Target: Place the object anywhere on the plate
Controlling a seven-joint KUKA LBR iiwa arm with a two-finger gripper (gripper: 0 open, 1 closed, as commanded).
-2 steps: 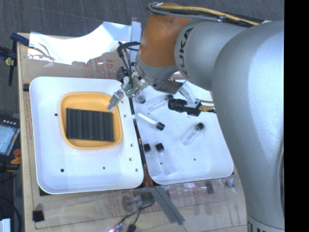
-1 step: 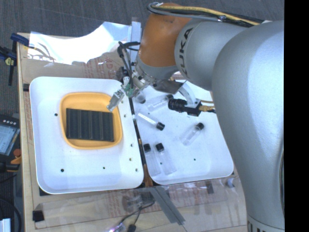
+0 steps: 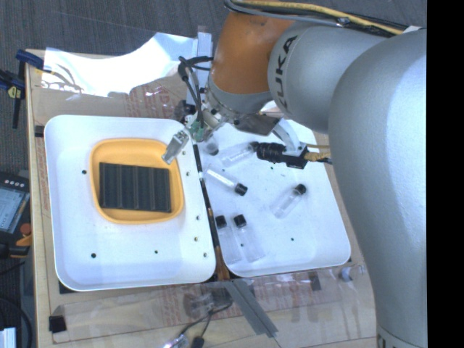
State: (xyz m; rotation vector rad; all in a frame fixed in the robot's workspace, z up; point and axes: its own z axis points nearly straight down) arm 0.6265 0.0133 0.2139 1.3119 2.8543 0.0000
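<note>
Bench (image 3: 109,107): pale wood on dark carpet, with a clear plastic sheet (image 3: 109,67) lying at its 11 o'clock corner.

Left bin (image 3: 72,252): white and shallow. It holds a yellow plate (image 3: 101,154) set toward the bin's 12 o'clock side. A dark ribbed insert (image 3: 138,187) lies flat inside the plate.

Right bin (image 3: 319,238): white, touching the left bin along their shared edge. It holds several clear vials with black caps:
- one vial (image 3: 223,180) near 10 o'clock, cap pointing to 4 o'clock;
- one vial (image 3: 287,200) near 3 o'clock, cap at its upper end;
- two vials (image 3: 239,222) side by side near 7 o'clock, caps uppermost;
- one clear vial (image 3: 235,154) near 12 o'clock, lying flat.

Arm (image 3: 348,71): grey with an orange band, entering from 3 o'clock and covering the right bin's 1 o'clock corner.

Gripper (image 3: 188,133): above the seam between the bins, at the left bin's 1 o'clock corner. Whether it is wide or narrow cannot be told.

Grey piece (image 3: 175,149): small and tilted, just below the gripper, over the plate's rim at 1 o'clock. Whether it is gripped, or touches the plate, cannot be told.
</note>
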